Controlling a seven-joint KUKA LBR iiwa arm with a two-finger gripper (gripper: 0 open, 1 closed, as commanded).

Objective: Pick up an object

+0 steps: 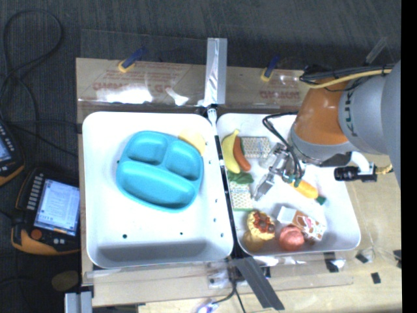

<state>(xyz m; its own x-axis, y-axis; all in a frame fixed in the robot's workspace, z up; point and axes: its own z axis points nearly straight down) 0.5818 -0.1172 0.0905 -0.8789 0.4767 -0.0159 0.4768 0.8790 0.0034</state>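
A robotics lab: a grey and orange industrial arm (352, 119) reaches over a plywood bench (98, 77) bearing two white bins (156, 246), with clear sheeting held to the board by blue and yellow clamps (130, 59). A teach pendant (49, 207) and loose cables (26, 51) lie on dark carpet beside the bench.

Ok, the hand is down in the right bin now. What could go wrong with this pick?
The hand sits among crowded toy food: the banana, carrot and red apple lie close together, so it may knock a neighbour or close on two items. Nothing is visibly between its fingers, so it could well lift away with nothing.
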